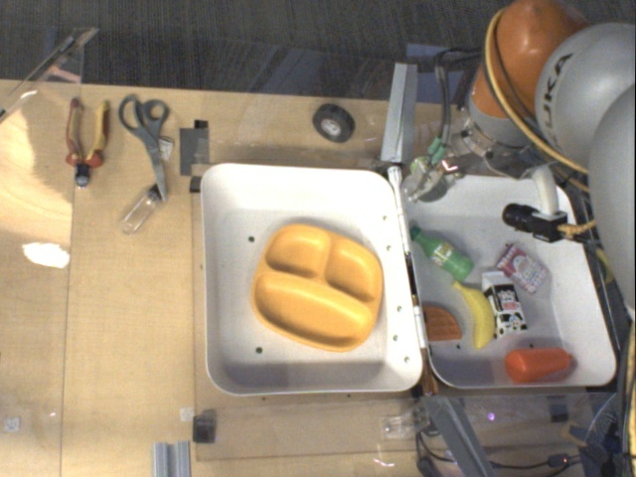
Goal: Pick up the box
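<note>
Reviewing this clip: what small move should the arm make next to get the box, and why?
Probably shift the gripper down the view toward the box. The gripper sits at the right bin's upper left corner, while the box lies lower, beside the banana.

Black "KUKA" lettering on grey arm (576, 73), running slantwise along casing near orange band. Small box (505, 307) in right bin (596, 366): dark print on white face, too small to read. Pink-white packet (523, 267) beside it: pattern visible, no legible words. Green bottle (443, 253): label unreadable.
</note>
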You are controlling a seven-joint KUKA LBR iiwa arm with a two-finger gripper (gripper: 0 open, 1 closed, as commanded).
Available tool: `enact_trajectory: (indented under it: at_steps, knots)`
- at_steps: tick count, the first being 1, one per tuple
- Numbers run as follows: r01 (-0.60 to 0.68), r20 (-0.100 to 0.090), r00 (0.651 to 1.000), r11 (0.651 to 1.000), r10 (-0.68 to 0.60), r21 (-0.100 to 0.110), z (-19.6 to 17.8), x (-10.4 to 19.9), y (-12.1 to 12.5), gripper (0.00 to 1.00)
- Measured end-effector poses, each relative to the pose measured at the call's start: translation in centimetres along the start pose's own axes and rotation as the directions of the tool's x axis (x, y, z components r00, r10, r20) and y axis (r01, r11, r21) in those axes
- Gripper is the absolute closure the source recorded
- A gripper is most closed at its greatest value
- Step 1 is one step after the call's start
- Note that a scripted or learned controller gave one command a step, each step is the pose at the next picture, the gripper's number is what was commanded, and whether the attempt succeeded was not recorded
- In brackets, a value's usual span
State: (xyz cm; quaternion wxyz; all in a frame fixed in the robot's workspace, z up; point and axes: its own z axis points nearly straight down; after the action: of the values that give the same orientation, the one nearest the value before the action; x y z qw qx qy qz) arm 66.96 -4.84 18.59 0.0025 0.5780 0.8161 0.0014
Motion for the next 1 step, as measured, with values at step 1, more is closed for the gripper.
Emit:
enact_trajectory:
  at_steps: [1]
  knots:
    - [0.049, -0.001, 0.999, 0.999, -0.049, 0.002, 5.5, -6.54, -4.76, 1.0]
